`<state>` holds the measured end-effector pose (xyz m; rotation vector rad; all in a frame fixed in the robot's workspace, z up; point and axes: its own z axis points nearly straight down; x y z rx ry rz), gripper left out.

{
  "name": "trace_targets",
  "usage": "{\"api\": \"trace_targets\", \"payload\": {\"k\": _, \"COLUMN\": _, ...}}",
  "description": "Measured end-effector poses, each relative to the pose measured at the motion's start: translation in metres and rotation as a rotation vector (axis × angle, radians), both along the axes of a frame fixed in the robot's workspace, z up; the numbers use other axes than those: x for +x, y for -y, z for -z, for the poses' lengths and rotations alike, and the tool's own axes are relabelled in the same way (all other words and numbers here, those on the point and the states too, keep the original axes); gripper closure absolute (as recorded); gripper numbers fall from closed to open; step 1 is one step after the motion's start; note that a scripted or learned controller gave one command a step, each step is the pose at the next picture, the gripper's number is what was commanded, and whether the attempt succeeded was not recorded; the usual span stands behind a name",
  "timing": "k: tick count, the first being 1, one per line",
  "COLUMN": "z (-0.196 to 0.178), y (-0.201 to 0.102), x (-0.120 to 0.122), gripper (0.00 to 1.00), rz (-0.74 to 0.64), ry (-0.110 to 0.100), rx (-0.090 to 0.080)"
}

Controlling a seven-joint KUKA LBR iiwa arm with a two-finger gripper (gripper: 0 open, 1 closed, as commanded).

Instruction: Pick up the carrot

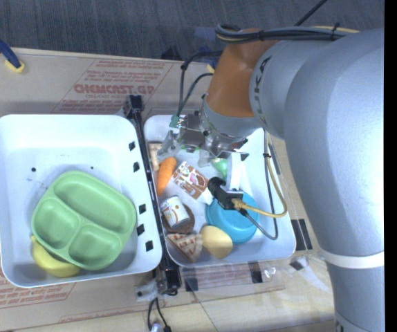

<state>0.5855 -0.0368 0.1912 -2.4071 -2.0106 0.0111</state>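
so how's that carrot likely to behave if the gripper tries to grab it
The carrot looks like smooth moulded plastic, so probably stiff, light and a bit slippery. Its tapered round shape may let it roll or squirt out of a pinch. It lies wedged against the right bin's wall beside a small carton, leaving little finger room.

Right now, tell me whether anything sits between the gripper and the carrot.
Nothing visible does. The gripper hangs just above the upper end of the carrot, which lies against the left wall of the right bin. A printed carton lies right beside the carrot, crowding its right side.
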Motion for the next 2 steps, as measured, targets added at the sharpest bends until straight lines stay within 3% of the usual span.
{"api": "trace_targets", "payload": {"k": 1, "z": 0.08, "y": 0.061, "x": 0.041, "gripper": 0.0, "rz": 0.218, "ry": -0.004, "rx": -0.004}}
{"api": "trace_targets", "payload": {"k": 2, "z": 0.1, "y": 0.062, "x": 0.035, "gripper": 0.0, "rz": 0.417, "ry": -0.005, "rx": -0.002}}
